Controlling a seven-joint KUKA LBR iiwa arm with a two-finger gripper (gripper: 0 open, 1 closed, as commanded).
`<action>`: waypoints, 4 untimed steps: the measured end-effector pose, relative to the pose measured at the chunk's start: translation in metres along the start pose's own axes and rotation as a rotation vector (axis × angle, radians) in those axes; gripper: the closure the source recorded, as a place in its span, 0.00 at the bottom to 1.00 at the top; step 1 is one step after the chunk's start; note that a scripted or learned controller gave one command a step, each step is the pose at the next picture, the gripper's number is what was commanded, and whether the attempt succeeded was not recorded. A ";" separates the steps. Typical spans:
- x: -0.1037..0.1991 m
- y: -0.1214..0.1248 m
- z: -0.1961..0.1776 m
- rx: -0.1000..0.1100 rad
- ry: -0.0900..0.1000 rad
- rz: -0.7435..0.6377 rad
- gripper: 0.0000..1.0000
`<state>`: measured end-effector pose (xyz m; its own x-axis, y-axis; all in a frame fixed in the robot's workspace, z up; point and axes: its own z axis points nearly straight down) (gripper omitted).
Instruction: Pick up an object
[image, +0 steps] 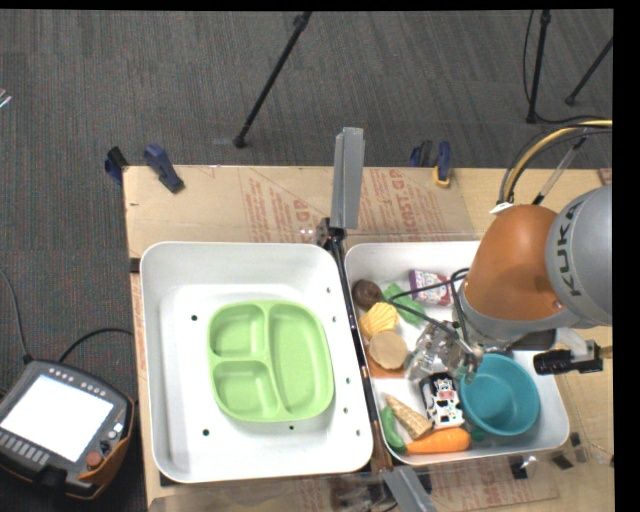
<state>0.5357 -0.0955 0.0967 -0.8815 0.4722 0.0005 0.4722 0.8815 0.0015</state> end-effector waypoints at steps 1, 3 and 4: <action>-0.015 0.085 -0.131 -0.008 -0.015 0.038 1.00; 0.075 0.015 -0.090 0.001 0.001 0.025 1.00; 0.050 -0.036 0.011 0.001 0.003 -0.417 1.00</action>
